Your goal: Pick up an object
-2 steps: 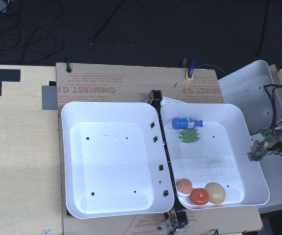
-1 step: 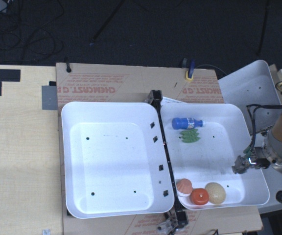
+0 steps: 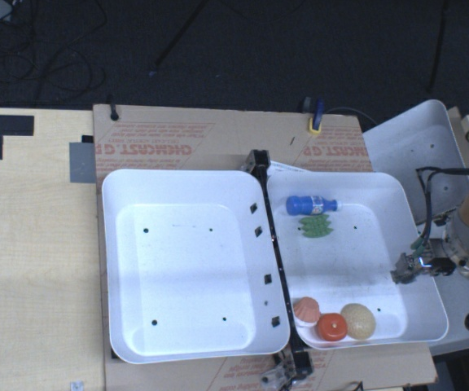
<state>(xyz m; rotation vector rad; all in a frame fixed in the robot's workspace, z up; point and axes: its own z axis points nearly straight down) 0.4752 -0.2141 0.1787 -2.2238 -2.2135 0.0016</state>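
- We see the tool (image 3: 414, 265) of the grey arm at the right edge of the right shallow white bin (image 3: 393, 198), low over that bin's right wall
- We cannot tell whether the tool is spread or pressed together; it is small and dark here, and we see nothing between its tips
- A blue plastic bottle with a white cap (image 3: 311, 205) lies on its side in the far part of the right bin, cap pointing right
- Just in front of the bottle sits a small green leafy toy (image 3: 317, 227), near it; we cannot tell if they touch
- In the near corner of the right bin three round things lie in a row: a pale pink shell-like piece (image 3: 306, 309), a red round ball-like object (image 3: 331, 327) and a beige ball (image 3: 358, 320), each close against the next
- The tool is well apart from all of these objects
- The left shallow white bin (image 3: 120, 218) stands beside the right one on a brown cardboard sheet (image 3: 218, 137) that covers the light wooden worktop (image 3: 31, 259)
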